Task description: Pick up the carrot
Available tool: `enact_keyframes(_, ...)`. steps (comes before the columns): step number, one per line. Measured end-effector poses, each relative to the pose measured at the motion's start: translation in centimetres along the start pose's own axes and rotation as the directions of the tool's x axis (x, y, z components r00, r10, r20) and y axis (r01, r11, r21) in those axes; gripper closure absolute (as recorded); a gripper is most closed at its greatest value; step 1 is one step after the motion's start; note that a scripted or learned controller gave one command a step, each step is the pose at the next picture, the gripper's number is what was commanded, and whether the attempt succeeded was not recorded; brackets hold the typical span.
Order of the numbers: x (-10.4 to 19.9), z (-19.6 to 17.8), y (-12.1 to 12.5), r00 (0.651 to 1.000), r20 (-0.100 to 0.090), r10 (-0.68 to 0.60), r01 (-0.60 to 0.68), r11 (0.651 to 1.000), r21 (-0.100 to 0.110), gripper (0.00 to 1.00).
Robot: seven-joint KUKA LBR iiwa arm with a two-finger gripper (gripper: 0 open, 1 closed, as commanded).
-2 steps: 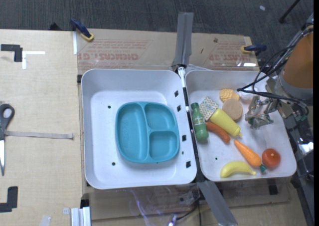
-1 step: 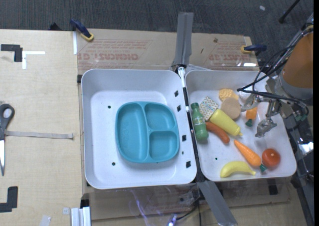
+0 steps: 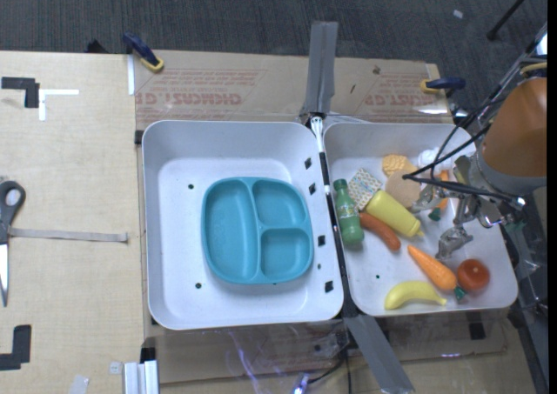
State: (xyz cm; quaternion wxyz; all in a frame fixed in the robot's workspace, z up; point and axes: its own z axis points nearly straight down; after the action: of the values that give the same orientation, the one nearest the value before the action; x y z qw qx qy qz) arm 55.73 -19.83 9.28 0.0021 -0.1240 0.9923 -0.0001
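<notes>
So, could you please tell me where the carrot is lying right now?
The carrot lies in the right bin, near its front right corner, between the banana and the tomato, just below the gripper.

Not much to read from up here, honestly. The only lettering I can spot is faint reddish print on the cardboard sheet [image 3: 287,88] along the top of the frame, just behind my two bins. It sits upside down, repeats on both sides of the grey strip, and it's too washed out to make out any words.
</notes>
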Motion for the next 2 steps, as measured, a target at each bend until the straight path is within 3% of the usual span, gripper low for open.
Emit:
enact_keyframes(1,3.6,-0.1,10.8,0.993,0.003,-0.118,0.118,0.993,0.001,0.0)
enact_keyframes(2,-3.6,0.0,7.2,1.0,-0.002,-0.026,0.026,1.0,0.0,0.0)
